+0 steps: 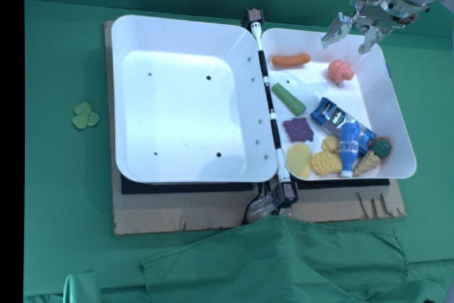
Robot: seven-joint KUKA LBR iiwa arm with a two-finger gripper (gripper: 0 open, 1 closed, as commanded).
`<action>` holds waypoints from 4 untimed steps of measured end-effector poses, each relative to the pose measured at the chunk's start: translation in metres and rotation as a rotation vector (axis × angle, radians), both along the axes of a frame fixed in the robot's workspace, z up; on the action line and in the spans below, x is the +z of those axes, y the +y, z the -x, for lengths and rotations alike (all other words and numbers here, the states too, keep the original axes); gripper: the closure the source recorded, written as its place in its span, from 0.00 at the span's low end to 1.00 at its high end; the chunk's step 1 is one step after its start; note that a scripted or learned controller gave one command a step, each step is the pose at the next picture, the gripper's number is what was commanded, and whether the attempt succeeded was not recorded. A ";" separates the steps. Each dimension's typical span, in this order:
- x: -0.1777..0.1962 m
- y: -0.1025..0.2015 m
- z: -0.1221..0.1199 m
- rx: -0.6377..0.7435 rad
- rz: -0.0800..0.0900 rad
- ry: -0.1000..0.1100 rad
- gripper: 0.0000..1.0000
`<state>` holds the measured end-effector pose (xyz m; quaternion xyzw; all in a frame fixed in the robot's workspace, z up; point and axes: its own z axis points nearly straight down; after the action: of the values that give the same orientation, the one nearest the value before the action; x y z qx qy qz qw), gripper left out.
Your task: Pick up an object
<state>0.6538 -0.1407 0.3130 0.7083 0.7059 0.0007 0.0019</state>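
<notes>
A green cloth covers the worktop (pixel 64 53), and a brown cardboard sheet (pixel 142 222) lies under the two white bins. The gripper (pixel 352 37) hangs above the far edge of the right bin (pixel 399 120), its two fingers (pixel 337 30) spread apart with nothing between them (the grey wrist and orange band rise behind it toward the upper right corner).

Just below the fingers, inside the right bin, a pink lumpy toy (pixel 341 71) lies near the far wall, and an orange sausage-shaped piece (pixel 291 60) sits to its left. Further toward the near side lies a green stick (pixel 288 98), tilted, close to the divider between the bins. Beside it is a purple star-like shape (pixel 299 128) and a blue printed packet (pixel 336 118). A blue bottle (pixel 348 147) rests partly over the packet's near end, among a cluster of yellow pieces (pixel 312 158) and a dark green ball (pixel 381 147) at the near right corner.

The left bin (pixel 117 67) is separated from the right by a black-and-white bar (pixel 268 96). On the cloth well to the left lies a small green leaf-shaped piece (pixel 85 116). A folded green cloth (pixel 284 259) bunches at the near edge.
</notes>
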 end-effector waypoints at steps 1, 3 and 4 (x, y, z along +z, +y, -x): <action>-0.093 -0.031 -0.003 -0.003 0.001 0.009 0.00; -0.127 -0.047 0.028 0.000 0.005 -0.011 0.00; -0.128 -0.048 0.015 0.001 0.004 -0.009 0.00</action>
<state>0.6390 -0.1884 0.1850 0.7081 0.7061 0.0026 0.0062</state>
